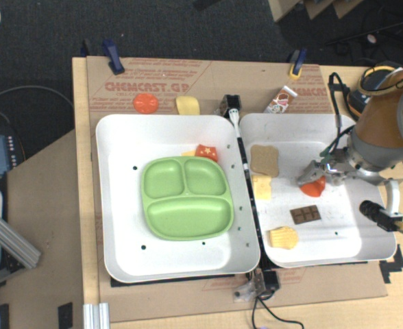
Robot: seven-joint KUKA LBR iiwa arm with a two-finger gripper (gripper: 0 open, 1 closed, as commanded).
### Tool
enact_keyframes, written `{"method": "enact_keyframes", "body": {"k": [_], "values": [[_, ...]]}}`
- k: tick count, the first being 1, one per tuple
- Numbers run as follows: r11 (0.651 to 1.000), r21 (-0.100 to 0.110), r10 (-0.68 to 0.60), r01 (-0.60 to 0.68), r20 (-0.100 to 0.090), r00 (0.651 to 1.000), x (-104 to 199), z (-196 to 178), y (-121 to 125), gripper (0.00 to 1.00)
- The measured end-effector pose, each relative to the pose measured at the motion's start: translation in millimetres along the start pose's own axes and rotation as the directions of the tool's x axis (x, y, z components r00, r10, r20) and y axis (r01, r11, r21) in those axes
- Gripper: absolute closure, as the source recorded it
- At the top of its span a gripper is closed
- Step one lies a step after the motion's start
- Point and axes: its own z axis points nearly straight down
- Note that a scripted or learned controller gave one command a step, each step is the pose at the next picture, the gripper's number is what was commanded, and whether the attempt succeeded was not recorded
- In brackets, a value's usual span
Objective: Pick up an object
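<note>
Red toy piece (pixel 315 188) in the right bin (pixel 338 249) looks like the object being gone for: it lies near the middle of that bin, right under the tip of the claw (pixel 311 177), which reaches in from the right below the grey arm with its orange band (pixel 386 118). Whether the claw is spread or clamped cannot be told from this slant, since the metal tip overlaps the red piece and hides the contact; nothing shows the piece lifted clear of the bin floor. To do this step well, the claw should settle straight down so the red piece sits centred at its tip rather than being nudged left toward the tan square (pixel 264 160) or the pale yellow block (pixel 261 187). The brown chocolate-like bar (pixel 306 215) lies just nearer and should stay outside the grip, as should the ridged yellow piece (pixel 283 237) further toward the near edge. A firm close before any lift, then a slow vertical rise, would probably give the best chance, because a small rounded toy could squirt out sideways. The green divided plate (pixel 186 199) in the left bin (pixel 119 184) is well apart and no concern.
</note>
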Motion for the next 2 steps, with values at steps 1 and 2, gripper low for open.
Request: {"method": "enact_keyframes", "body": {"k": [1, 2], "values": [[1.000, 0.011, -0.006, 0.006, -0.009, 1.000, 55, 1, -45, 0.00], [1.000, 0.011, -0.003, 0.003, -0.008, 1.000, 69, 0, -82, 0.00]]}}
